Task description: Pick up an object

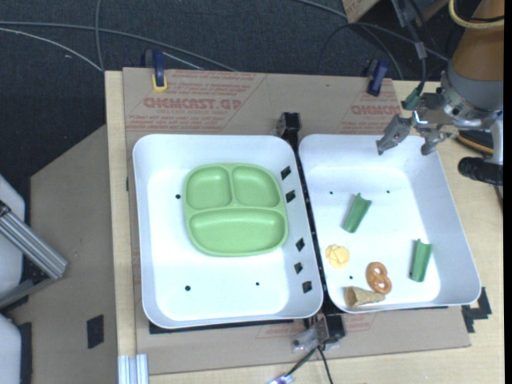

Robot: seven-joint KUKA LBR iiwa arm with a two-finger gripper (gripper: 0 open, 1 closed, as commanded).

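Observation:
The right bin [448,214] holds a green piece [356,213] near its middle and a second green piece [420,260] by its right wall. Along its front lie a yellow lump [338,255], a brown pretzel [378,278] and a tan wedge [364,296]. My gripper [411,138] hangs over the bin's far right corner, well above and behind these objects. Its two grey fingers [390,137] are spread apart, with nothing between them.
The left bin [160,278] carries a green divided plate [235,209]. Black clips line the seam between the bins. Blue clamps [159,69] pin the cardboard base at its back edge. Cables run across the dark floor behind.

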